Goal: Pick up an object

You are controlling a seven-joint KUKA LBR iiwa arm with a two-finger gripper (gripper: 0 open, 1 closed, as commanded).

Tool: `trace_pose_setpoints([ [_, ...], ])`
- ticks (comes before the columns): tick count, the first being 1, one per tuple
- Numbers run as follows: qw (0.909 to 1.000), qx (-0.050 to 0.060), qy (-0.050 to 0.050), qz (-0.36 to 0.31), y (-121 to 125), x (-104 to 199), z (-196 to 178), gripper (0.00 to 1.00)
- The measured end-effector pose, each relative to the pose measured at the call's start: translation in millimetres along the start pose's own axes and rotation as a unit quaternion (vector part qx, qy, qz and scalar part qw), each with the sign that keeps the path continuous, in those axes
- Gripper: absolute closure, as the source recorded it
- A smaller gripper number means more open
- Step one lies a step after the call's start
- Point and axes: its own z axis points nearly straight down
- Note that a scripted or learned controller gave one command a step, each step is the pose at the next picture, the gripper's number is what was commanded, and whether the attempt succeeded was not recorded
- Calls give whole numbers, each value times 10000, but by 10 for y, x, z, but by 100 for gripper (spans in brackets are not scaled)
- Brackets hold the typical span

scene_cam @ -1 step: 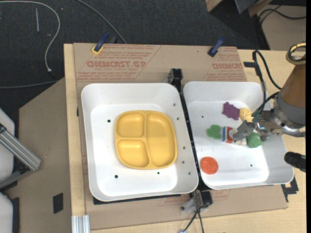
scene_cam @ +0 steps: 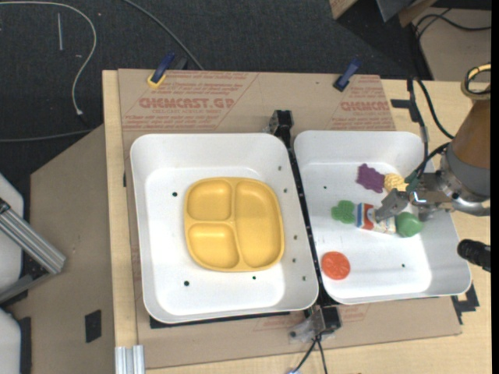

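Gripper [scene_cam: 387, 209]: low inside the right-hand bin, reached in from the right; whether it is parted or closed I cannot tell, as its tip merges with the items beneath it.
Left bin [scene_cam: 156, 209]: holds a yellow divided plate [scene_cam: 234, 224] lying flat near its middle, three compartments, well apart from the gripper and not a likely target.
Right bin [scene_cam: 366, 283]: all the small loose items lie here, clustered in its upper and middle part.
Orange disc [scene_cam: 336, 266]: alone toward the bin's near-left corner, apart from the cluster, down and to the left of the gripper.
Green lump [scene_cam: 343, 211]: just left of the gripper, near a red-white-blue piece.
Red-white-blue piece [scene_cam: 366, 216]: right at the gripper's tip, seemingly touching or directly under it; too small to name. Judged the most likely target.
Purple item [scene_cam: 369, 178]: up from the gripper, near the far wall, with a small yellow item [scene_cam: 394, 182] just beside it to the right.
Green ball [scene_cam: 408, 224]: just right of the gripper's tip, close under the wrist.
Key relation: the nearest item lies directly below and slightly left of the gripper, hemmed by green neighbours on both sides.
Risk, as a judgement: crowding could make a grasp catch a neighbour or nothing.
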Motion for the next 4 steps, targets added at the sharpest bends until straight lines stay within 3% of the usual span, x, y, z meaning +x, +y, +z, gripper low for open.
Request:
trace_pose_setpoints([
  [3,10000,15,7,0,-31,5,1164,0],
  [4,10000,-8,4,-1,-20,5,1040,100],
])
